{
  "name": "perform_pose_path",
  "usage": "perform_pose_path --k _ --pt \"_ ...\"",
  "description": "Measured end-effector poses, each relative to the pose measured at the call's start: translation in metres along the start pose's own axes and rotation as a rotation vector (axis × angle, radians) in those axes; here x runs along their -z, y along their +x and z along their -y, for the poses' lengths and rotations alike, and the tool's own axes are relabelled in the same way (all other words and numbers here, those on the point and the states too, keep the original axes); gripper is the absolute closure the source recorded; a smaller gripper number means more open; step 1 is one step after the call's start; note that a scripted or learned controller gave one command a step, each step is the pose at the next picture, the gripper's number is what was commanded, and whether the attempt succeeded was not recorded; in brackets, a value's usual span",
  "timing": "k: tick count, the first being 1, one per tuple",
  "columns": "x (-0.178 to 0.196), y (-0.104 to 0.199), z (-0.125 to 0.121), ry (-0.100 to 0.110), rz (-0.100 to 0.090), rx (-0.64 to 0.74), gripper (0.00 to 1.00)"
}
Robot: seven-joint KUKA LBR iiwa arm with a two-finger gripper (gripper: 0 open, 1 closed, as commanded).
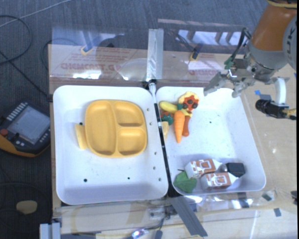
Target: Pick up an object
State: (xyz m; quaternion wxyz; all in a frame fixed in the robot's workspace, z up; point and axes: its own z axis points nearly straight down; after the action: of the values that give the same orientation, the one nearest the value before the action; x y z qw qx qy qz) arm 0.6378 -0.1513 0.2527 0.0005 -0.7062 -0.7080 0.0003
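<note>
Above the right bin's [249, 128] far edge, the gripper [224, 87] hangs with jaws spread wide, holding nothing. Nothing picked yet; the carrot [179, 126] lies inside, against its left wall.

An orange carrot [179, 126] lies lengthwise against the right bin's [249, 133] left wall, beside a yellow banana [168, 106]. Two small cartons [212, 174], a black block [235, 169] and a green leaf [186, 183] sit along its near edge.
</note>
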Motion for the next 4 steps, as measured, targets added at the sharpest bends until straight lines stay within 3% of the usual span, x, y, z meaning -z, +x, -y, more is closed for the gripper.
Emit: perform_pose_path --k 1,2,3,4 --pt "0.053 0.010 -0.031 -0.001 0.004 -0.259 0.00" --pt "-0.133 0.012 -0.005 0.001 0.003 -0.217 0.00" --pt "-0.070 0.074 0.023 0.002 0.000 -0.310 0.00" --pt "-0.158 0.031 -0.031 -0.001 0.005 -0.119 0.00"
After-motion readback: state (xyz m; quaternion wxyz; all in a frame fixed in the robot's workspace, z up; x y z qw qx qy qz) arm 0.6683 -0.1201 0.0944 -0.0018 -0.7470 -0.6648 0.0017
